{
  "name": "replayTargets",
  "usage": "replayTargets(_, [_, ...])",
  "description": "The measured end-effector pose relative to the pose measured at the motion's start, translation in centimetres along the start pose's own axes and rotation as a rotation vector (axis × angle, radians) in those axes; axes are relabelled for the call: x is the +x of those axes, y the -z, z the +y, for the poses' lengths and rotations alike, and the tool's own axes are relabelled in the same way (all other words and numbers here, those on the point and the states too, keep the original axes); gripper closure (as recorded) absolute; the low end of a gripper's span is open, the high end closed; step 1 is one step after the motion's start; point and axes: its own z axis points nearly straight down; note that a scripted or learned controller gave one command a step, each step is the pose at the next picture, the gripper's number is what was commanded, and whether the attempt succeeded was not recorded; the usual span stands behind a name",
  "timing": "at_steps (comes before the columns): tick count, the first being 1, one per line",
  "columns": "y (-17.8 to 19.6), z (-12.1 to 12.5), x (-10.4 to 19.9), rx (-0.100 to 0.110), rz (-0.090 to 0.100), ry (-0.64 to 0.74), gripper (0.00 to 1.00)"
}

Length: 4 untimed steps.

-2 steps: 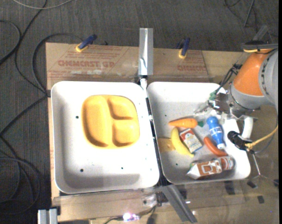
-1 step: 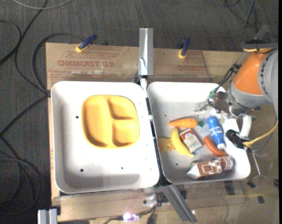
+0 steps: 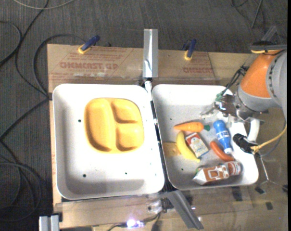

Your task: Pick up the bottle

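Blue plastic bottle (image 3: 222,136) lies beside a smooth carrot (image 3: 189,126); whether the tool (image 3: 221,105) is clenched, I cannot tell.

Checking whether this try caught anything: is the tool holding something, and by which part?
Nothing is seen held. The tool hovers just above the blue bottle, which lies in the right bin.

Glossy blue plastic bottle (image 3: 222,136); smooth white plastic bins (image 3: 68,177); matt yellow tray (image 3: 114,124).
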Motion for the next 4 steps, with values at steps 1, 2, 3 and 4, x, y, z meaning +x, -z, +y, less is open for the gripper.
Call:
replayTargets(1, [-0.4,2.5,1.4,0.001,-0.013,-0.131,0.00])
replayTargets(2, [-0.1,-0.8,0.3,-0.010,-0.009,-0.088,0.00])
replayTargets(3, [-0.1,-0.4,0.1,0.007,-0.003,-0.062,0.00])
replayTargets(4, [-0.1,0.2,0.2,0.002,0.000,-0.142,0.00])
